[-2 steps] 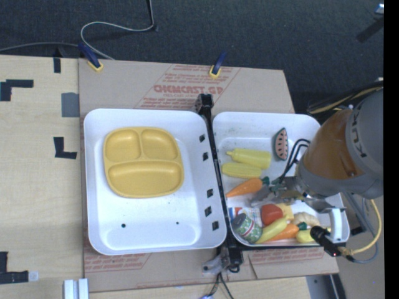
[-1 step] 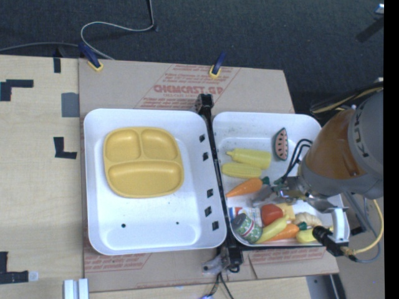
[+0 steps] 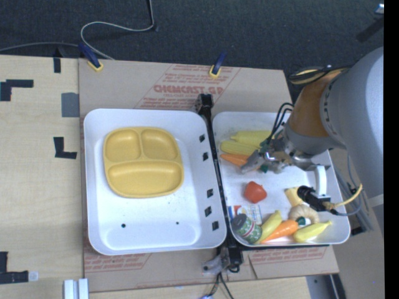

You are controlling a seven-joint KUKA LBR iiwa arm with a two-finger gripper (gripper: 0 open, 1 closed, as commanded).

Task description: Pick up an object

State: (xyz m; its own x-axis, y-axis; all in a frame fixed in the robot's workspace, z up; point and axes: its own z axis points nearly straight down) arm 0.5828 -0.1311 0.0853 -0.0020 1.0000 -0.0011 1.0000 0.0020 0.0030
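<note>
Light is even and fairly bright, falling from above onto the left white bin [image 3: 149,229], whose floor reads clean white with no harsh glare. Shadows are soft and short: a faint one rims the yellow divided plate [image 3: 143,161] inside that bin. To the right of the bin, the grey arm [image 3: 361,111] looms large and slightly blurred, with a mild sheen. Above the bin, the dark carpet [image 3: 249,17] looks grainy. Overall sharpness is modest, with small details smeared.
</note>
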